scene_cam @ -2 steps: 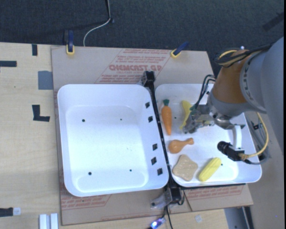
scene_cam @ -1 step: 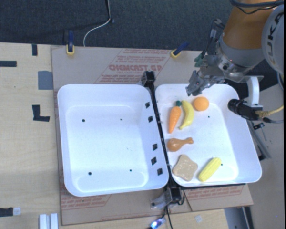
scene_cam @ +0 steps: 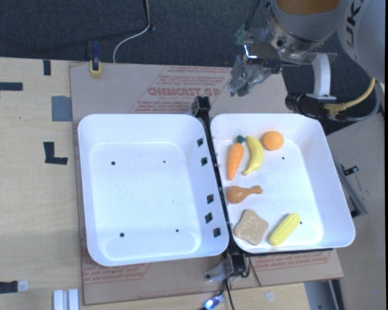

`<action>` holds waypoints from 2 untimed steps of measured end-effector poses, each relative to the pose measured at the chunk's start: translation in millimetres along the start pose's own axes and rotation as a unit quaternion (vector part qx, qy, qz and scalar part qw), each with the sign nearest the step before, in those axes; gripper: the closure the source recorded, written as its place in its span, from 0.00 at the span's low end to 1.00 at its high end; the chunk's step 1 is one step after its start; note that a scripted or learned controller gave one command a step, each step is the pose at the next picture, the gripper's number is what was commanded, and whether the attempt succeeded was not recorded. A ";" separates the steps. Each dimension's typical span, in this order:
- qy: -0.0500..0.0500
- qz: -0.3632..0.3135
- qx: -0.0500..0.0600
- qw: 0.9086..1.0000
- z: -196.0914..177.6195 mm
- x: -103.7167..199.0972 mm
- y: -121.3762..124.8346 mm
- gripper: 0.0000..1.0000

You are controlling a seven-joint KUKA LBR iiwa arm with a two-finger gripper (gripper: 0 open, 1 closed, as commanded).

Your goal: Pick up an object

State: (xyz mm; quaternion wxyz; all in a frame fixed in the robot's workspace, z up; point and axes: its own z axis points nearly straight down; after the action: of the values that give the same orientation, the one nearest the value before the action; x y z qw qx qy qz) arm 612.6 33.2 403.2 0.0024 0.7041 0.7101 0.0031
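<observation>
— Above the right bin (scene_cam: 323, 173)'s far rim hangs the gripper (scene_cam: 240, 86); whether it's spread, I can't tell.

— The objects?

— Toy carrot (scene_cam: 235, 160), banana (scene_cam: 253, 155) and orange (scene_cam: 272, 140) lie just inside that rim. It's the approach step; next I'd descend onto one.

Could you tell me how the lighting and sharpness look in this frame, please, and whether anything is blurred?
In the camera view the light is even and soft: the toys in the right bin, such as the carrot and banana, are crisp with only faint shadows; the left bin shows no strong glare; the gripper at the top looks slightly soft.
</observation>
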 end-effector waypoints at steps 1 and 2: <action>-0.002 0.003 0.005 1.000 -4.9 -4.3 -1.3 1.00; -0.002 0.002 0.005 1.000 -14.6 -3.9 -1.0 1.00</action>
State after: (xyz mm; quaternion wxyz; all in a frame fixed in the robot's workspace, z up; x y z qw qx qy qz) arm 611.6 29.3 417.8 0.0007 0.7058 0.7084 -0.0019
